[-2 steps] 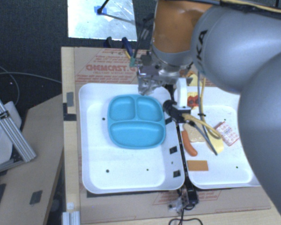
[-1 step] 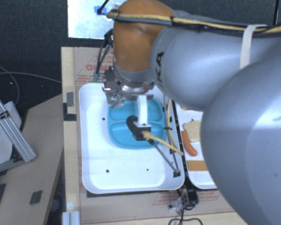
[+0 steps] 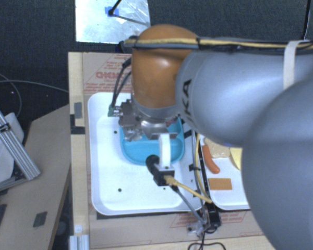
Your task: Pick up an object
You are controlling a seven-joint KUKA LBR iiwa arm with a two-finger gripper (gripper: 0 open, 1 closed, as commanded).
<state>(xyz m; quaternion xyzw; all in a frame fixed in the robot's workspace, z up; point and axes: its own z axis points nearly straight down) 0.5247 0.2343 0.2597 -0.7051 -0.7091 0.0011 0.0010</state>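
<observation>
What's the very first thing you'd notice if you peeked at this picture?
The huge grey robot arm with an orange band grabs your eye first, sweeping in from the right and reaching down over the left shallow white bin. Under its wrist lies a bright blue rounded plastic object in that bin. In the right white bin sit a small orange-red sausage-shaped piece and a flat orange rectangular block.

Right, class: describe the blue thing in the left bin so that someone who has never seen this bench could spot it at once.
Start at the left white bin, the one the grey arm hangs over. Directly below the arm's orange band lies the blue object, rounded like a shallow dish, partly hidden by the wrist. It is the only bright blue item; the orange pieces in the right bin are smaller.
</observation>
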